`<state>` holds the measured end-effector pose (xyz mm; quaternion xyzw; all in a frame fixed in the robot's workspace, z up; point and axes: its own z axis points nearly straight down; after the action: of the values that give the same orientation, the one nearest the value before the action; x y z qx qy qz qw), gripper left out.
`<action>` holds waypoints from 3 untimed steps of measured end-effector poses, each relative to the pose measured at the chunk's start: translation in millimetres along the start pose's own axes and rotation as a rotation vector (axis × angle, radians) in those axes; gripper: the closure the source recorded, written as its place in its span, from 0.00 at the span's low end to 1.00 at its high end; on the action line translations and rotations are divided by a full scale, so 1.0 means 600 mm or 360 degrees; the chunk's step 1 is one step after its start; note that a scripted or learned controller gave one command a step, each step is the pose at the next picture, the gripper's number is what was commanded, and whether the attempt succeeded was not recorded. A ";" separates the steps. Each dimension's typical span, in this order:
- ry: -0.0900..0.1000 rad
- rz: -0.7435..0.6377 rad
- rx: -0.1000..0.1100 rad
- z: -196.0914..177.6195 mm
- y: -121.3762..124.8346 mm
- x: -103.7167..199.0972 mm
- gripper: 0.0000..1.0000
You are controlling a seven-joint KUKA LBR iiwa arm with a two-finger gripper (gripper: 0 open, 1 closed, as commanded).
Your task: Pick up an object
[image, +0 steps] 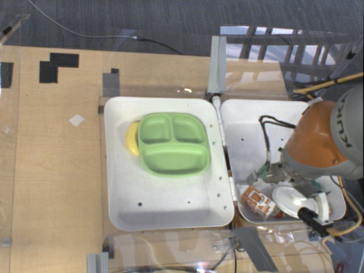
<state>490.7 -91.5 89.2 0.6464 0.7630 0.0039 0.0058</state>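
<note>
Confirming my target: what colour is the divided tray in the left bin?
Green tray, seen in the camera view.

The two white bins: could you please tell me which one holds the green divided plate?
The left bin holds the green divided plate, with a yellow object tucked beside it. The right bin has the arm over it.

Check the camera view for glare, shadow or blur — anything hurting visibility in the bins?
Camera view: sharp overall. Glare streaks on the clear panel above the right bin. Soft shadow along the left bin's lower floor. The arm hides much of the right bin; the clutter there is hard to tell apart.
</note>
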 end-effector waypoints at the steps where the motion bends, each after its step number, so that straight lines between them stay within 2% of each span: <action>1: -0.0006 0.0000 -0.0014 -0.020 0.005 -0.002 1.00; 2: 0.0003 -0.0001 -0.0001 -0.001 -0.007 -0.050 1.00; 3: -0.0003 -0.0104 -0.0004 -0.001 -0.018 -0.120 1.00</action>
<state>492.1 -164.1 89.8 0.6212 0.7836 0.0040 0.0073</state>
